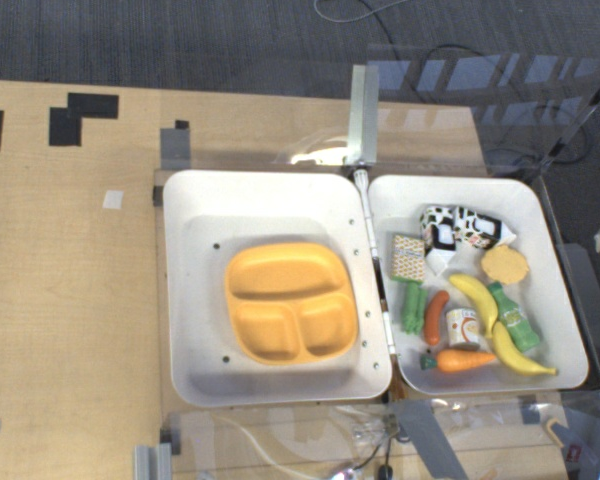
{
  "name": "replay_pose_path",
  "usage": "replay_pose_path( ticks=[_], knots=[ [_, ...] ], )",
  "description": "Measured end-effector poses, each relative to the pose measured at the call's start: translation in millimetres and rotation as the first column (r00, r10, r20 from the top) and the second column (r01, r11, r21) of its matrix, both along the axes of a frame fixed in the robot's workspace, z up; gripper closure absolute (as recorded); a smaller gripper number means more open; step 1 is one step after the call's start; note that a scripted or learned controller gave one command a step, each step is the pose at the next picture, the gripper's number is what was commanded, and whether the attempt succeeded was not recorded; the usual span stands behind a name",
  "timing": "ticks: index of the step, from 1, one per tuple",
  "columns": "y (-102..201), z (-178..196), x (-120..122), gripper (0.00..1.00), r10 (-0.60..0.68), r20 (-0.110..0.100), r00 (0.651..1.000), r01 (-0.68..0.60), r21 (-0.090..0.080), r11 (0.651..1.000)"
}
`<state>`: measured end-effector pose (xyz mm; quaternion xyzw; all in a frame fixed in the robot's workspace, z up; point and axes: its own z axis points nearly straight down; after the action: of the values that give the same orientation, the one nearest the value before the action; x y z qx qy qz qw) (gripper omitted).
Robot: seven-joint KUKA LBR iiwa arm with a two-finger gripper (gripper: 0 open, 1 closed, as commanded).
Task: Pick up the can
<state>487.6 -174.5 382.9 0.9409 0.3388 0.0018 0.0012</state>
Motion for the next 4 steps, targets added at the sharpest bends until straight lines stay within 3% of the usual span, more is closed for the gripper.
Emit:
replay_pose_path(
  ticks=[2,3,4],
  knots=[
    [46,-40,0,1.00,0.205,0.000,0.979,-0.205,0.000,0.979],
    [64,54,1,1.00,0.276,0.002,0.961,-0.276,-0.001,0.961],
    [63,24,0,1.00,0.189,0.000,0.982,-0.189,0.000,0.982]
  ],
)
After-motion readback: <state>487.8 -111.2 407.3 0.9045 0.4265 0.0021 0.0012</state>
